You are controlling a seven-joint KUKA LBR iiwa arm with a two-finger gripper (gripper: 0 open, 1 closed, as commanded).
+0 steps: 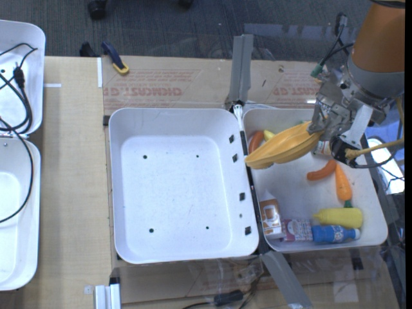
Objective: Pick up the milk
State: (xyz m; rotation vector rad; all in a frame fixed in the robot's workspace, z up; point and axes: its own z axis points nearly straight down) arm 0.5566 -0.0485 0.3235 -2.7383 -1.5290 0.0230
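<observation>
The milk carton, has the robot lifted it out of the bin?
No, the milk carton lies at the right bin's front edge, while the gripper holds a banana.

banana (283, 146), carrots (342, 184), mustard bottle (339, 217)

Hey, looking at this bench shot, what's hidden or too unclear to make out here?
- Gripper: a banana hangs at its tip, but the wrist's bulk hides the contact.
- Milk carton: lies by the right bin's near wall; label too small to read.
- Orange thing behind the banana: mostly covered.
- Arm: cut off by the top edge.
</observation>
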